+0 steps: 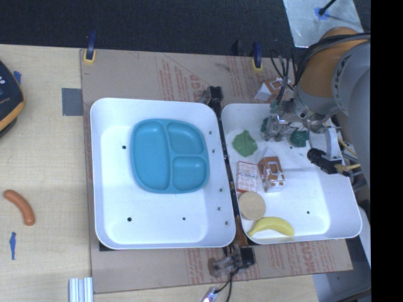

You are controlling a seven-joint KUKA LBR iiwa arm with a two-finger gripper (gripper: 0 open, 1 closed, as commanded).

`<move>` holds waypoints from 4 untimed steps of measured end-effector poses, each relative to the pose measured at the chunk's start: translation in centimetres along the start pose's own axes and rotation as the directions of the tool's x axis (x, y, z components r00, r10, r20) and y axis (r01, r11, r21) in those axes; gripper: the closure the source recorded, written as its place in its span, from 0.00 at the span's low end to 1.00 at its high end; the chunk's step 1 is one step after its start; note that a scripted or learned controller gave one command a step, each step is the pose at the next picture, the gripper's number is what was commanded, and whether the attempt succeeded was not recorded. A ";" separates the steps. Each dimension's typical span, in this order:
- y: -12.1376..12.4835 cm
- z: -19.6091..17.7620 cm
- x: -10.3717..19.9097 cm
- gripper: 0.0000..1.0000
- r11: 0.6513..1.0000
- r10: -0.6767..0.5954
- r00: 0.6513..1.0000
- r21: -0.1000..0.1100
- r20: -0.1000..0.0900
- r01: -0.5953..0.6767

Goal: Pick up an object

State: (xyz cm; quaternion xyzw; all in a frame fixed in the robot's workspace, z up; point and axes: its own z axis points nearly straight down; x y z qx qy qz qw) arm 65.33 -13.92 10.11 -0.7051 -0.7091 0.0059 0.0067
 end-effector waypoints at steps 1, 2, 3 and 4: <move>0.2 -0.1 0.0 0.00 1.000 -0.002 1.000 -0.008 0.002 0.002; 0.3 0.9 0.1 0.00 1.000 0.000 1.000 -0.012 0.001 0.000; 0.3 0.9 0.8 0.00 1.000 0.001 1.000 -0.012 0.000 -0.001; 0.3 0.9 1.6 0.00 1.000 0.000 1.000 -0.012 0.000 0.000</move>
